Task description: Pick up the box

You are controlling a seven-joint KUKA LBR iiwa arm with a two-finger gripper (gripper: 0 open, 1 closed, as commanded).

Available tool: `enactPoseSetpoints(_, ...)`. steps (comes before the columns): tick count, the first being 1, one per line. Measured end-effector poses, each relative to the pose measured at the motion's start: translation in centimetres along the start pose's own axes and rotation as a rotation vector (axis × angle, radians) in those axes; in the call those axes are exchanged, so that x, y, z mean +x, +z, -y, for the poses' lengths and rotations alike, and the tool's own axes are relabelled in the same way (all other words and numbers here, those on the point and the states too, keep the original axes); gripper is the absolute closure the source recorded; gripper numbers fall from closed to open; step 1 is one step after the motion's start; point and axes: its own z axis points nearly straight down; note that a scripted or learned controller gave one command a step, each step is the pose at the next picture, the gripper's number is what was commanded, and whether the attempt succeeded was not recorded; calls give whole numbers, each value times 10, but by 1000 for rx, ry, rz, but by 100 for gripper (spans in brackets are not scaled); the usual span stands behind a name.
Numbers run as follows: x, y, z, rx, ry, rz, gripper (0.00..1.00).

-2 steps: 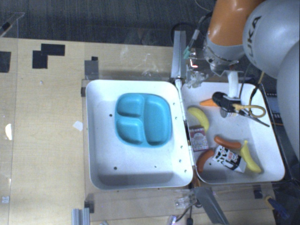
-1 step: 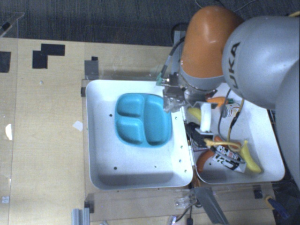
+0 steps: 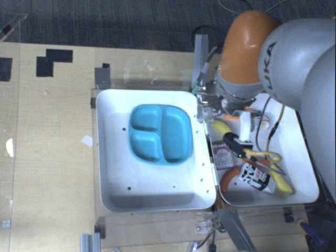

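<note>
the arm [image 3: 273,56] hung over the right bin [image 3: 307,193], its gripper [image 3: 218,106] low at the bin's far-left corner; whether it was clenched or released could not be told. the box [image 3: 256,177] lay at the near side, crowded by scissors [image 3: 262,157] and a banana [image 3: 283,184]. a blue tray [image 3: 160,133] sat in the left bin [image 3: 152,196].

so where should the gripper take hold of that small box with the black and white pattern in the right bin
Judging by its pose, the small black-and-white patterned box lies flat and tilted near the right white bin's front wall. Come straight down and pinch across its narrower width. Yellow-handled scissors overlap its upper edge and a yellow banana lies alongside, so favour the lower-left end.
</note>
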Motion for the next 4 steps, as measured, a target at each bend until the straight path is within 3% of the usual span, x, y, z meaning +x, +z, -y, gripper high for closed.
enactPoseSetpoints(1,-148,7,-81,-2,134,1,100)
enactPoseSetpoints(2,-87,-5,-91,-2,118,0,100)
enactPoseSetpoints(3,2,-27,-86,-3,100,-2,100)
enactPoseSetpoints(4,64,8,-72,-1,110,-1,100)
